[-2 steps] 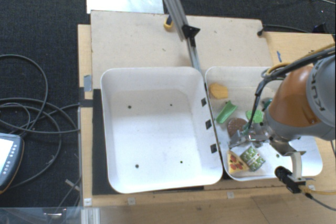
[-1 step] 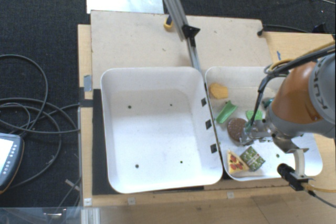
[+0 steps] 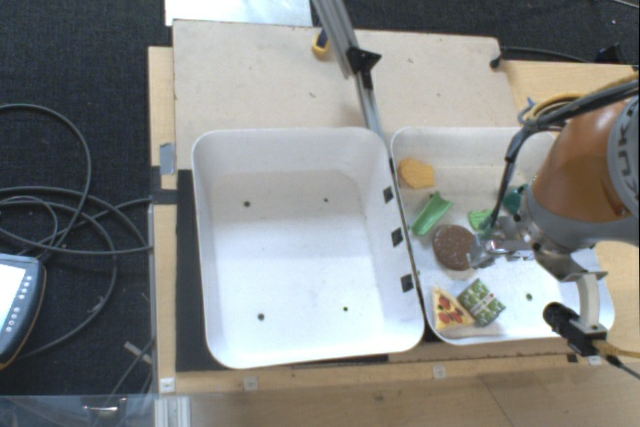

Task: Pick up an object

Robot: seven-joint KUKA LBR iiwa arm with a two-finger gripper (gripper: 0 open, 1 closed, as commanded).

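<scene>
brown disc (image 3: 453, 246) lies just left of the gripper (image 3: 487, 250); green piece (image 3: 432, 213) farther left; grip state cannot be told.

Both white bins (image 3: 300, 155) look like smooth, faintly glossy plastic. Beyond them, the bench (image 3: 420, 75) looks like matt, pale board; its edge resembles bare wood.
</scene>
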